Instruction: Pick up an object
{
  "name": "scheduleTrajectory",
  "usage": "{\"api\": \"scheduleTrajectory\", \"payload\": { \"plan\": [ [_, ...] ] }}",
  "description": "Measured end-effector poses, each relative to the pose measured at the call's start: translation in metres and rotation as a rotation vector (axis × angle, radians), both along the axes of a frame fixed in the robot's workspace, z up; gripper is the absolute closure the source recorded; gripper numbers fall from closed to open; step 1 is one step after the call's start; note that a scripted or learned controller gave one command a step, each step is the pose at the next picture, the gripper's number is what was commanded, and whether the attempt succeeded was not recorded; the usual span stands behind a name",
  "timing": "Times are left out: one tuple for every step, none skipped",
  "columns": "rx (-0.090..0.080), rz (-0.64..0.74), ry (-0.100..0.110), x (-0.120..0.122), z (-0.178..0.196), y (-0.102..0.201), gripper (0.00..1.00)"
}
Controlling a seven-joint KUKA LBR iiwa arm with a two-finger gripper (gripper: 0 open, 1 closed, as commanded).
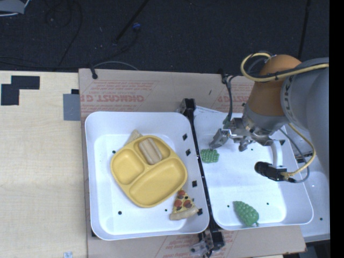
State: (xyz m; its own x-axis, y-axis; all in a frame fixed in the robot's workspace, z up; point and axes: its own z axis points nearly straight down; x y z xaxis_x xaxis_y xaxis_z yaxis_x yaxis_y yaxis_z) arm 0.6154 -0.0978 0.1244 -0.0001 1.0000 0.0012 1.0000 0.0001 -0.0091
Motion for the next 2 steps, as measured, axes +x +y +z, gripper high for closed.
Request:
{"api": "scheduleTrajectory", "payload": {
  "plan": [
    [-0.001,-0.002,-0.020,0.004,-0.032,0.001,0.00],
    [-0.002,-0.004,-0.019,0.004,-0.022,0.000,1.00]
  ]
}}
